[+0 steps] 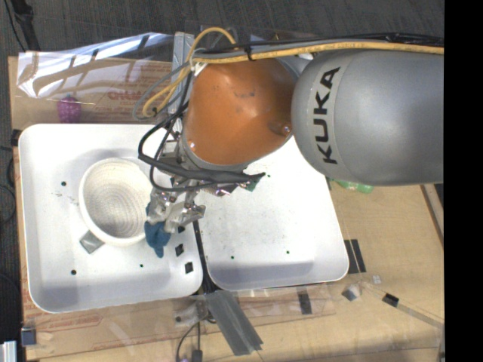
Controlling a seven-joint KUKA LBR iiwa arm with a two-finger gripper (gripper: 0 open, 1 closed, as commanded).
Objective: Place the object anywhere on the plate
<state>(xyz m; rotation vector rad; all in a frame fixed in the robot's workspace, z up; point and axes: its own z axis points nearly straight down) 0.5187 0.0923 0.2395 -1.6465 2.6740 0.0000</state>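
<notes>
Gripper [170,216] over the left bin's [45,277] right edge, a blue object [157,237] at its fingertips; I cannot tell whether it is clasped. The white plate [113,194] lies just to the object's left (rims nearly touching), so I judge a short leftward carry suffices.

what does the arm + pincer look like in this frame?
Grey KUKA arm with black "KUKA" lettering and a broad orange band above the wrist. Yellow and black cables loop along it. The pincer is a small metallic assembly with black wires.
</notes>
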